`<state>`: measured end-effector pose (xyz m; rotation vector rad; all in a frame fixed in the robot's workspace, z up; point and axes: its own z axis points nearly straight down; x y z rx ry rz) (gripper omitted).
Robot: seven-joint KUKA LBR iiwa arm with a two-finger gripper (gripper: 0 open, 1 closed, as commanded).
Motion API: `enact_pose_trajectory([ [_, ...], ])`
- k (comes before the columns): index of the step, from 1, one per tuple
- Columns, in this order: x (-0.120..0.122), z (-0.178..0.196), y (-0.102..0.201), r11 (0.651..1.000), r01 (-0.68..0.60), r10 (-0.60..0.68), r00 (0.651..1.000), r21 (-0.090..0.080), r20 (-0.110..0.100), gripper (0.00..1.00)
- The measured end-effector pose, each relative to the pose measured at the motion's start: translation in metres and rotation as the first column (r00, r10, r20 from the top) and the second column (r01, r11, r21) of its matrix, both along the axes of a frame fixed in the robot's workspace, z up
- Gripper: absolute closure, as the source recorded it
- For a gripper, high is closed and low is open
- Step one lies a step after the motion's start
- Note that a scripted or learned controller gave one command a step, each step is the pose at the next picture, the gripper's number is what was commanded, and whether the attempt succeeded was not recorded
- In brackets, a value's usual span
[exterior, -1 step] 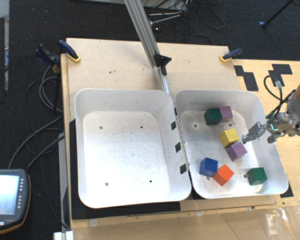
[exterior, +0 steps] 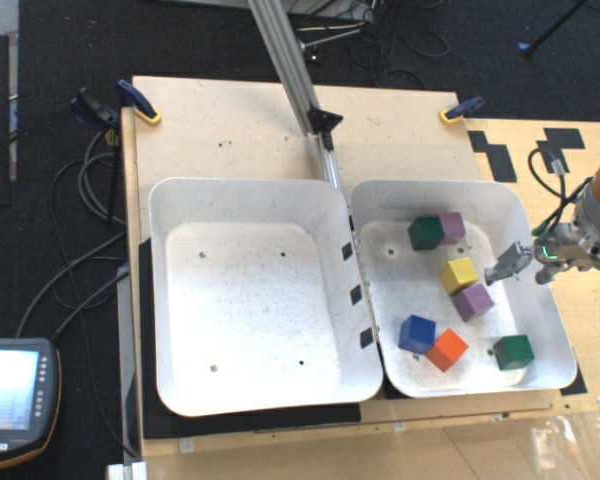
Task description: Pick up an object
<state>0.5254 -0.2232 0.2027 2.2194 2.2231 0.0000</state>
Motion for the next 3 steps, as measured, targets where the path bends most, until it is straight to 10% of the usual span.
enact_pose_trajectory([
  [2, 0.006, -0.102, 0.008, 1.000, 0.002, -0.002, 1.000, 0.002, -0.005, 0.00],
  [3, 0.007, -0.089, 0.007, 1.000, 0.001, -0.001, 1.000, -0.001, 0.001, 1.00],
])
